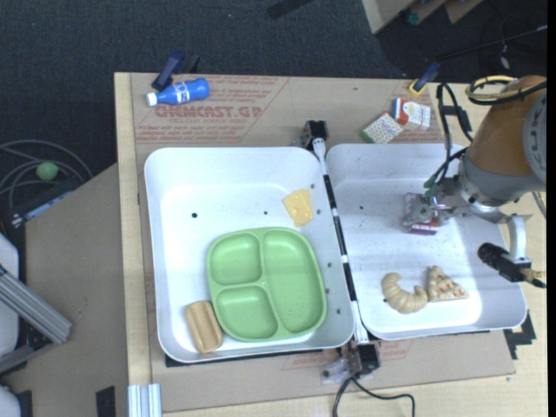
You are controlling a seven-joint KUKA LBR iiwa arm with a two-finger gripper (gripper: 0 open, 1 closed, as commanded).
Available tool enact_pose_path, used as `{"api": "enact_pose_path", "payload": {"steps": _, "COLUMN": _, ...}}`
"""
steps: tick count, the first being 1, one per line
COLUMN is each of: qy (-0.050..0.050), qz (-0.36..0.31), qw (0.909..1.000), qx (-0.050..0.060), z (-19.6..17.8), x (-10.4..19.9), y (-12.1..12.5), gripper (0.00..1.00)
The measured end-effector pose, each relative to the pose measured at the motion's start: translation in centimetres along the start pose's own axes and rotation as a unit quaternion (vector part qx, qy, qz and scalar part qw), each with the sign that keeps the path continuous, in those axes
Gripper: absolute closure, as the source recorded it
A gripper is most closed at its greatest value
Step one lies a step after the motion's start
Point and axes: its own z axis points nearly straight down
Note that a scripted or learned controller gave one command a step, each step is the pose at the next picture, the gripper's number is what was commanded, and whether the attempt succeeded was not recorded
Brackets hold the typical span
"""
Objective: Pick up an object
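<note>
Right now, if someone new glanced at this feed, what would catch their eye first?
Probably the green divided plate filling the front of the left bin, with a yellow cheese wedge behind it and a tan bread piece at its front left. Next, the gripper low over the right bin, with a croissant and pizza slice nearer the front.

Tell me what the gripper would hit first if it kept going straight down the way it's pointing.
Probably the bare floor of the right bin. The gripper points down there, with the croissant and pizza slice lying nearer the camera; its height is unclear.
</note>
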Motion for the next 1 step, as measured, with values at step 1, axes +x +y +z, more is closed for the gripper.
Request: {"api": "enact_pose_path", "payload": {"steps": 1, "qy": 0.001, "qz": -0.001, "qw": 1.0000, "qx": 0.000, "z": -9.07, "x": 9.31, "y": -3.85, "gripper": 1.00}}
